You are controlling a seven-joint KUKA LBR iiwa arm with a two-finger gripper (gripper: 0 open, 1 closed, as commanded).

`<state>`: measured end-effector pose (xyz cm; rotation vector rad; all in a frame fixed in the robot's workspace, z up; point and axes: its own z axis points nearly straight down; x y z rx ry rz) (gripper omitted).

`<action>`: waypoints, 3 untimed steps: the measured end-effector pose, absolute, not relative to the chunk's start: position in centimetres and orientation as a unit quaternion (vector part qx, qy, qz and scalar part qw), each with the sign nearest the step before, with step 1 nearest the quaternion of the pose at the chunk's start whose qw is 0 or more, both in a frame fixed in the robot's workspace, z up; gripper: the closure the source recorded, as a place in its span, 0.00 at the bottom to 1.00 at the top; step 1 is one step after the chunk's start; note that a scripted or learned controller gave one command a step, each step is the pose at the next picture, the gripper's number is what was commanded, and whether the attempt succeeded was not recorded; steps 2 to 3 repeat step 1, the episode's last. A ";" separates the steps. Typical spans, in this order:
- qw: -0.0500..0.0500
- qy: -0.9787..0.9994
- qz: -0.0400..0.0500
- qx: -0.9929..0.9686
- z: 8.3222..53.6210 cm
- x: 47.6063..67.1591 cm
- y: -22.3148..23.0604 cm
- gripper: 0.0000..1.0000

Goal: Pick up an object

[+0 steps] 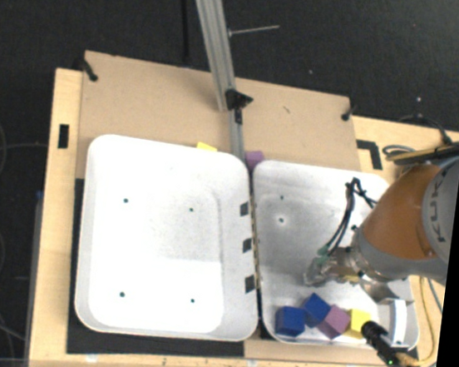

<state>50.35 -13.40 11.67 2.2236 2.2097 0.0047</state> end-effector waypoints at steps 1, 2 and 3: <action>0.007 0.704 0.003 0.710 12.7 50.5 -13.6 1.00; 0.007 0.704 0.003 0.710 12.7 50.5 -13.6 1.00; 0.007 0.704 0.003 0.710 12.7 50.5 -13.6 1.00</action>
